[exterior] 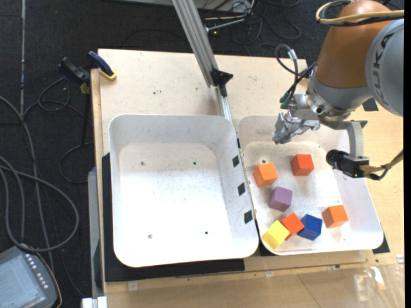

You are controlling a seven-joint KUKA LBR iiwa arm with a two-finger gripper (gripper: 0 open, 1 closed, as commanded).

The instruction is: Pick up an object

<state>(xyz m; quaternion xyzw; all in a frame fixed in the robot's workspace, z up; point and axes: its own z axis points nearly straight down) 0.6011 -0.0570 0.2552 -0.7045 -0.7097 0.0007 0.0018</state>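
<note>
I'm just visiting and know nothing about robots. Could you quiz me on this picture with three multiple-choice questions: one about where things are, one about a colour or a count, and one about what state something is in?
1. Which bin holds the blocks?
A. The right bin
B. The left bin
C. Both bins

2. How many blocks are purple?
A. Three
B. One
C. None

3. Where is the gripper in relation to the blocks?
A. Lifting the blue block
B. Pressed on the yellow block
C. At the bin's far end, apart from every block

Answers:
1. A: all seven blocks lie in the right bin, not in the left bin.
2. B: the purple block is the only one of that colour; the others are orange, red, yellow and blue.
3. C: the gripper is beyond the orange block and the red block, touching neither.
</note>
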